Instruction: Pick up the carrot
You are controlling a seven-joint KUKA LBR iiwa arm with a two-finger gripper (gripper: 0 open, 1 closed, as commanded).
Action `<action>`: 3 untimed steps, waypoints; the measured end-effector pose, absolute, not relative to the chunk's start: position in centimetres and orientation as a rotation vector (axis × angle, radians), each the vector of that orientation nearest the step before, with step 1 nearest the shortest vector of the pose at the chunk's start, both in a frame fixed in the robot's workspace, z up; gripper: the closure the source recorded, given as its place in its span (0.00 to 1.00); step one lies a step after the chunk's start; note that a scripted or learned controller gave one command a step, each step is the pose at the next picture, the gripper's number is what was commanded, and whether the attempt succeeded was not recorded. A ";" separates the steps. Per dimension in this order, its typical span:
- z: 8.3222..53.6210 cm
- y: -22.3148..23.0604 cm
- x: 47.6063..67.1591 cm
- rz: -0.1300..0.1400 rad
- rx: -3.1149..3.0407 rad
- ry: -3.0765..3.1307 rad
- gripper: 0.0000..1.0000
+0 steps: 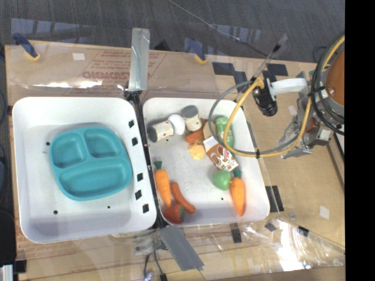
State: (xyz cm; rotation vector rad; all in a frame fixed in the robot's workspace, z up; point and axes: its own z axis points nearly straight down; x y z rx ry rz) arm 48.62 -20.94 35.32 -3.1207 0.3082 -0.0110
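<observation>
Fixed overhead camera slants down on 2 bins [35, 227]

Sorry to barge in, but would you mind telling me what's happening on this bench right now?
The arm is meant to pick up a carrot. Its claw is off to the right of the right bin, carrying nothing. Two carrots lie in that bin among other toy food: one at the left wall, one at the right. A teal tray sits in the left bin.

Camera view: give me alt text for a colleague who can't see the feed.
Two white bins sit side by side: the right bin holds toy food, including a carrot near its right wall and another carrot by its left wall. The left bin holds a teal tray. The gripper hangs outside the right bin, to its right.
</observation>
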 end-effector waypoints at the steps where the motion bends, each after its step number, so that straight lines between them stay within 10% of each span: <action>1: 42.2 -20.8 50.3 -0.014 -3.121 0.305 1.00; 2: 20.3 -20.8 51.1 0.018 -3.120 0.306 1.00; 3: 23.5 -21.0 49.1 0.007 -3.126 0.309 1.00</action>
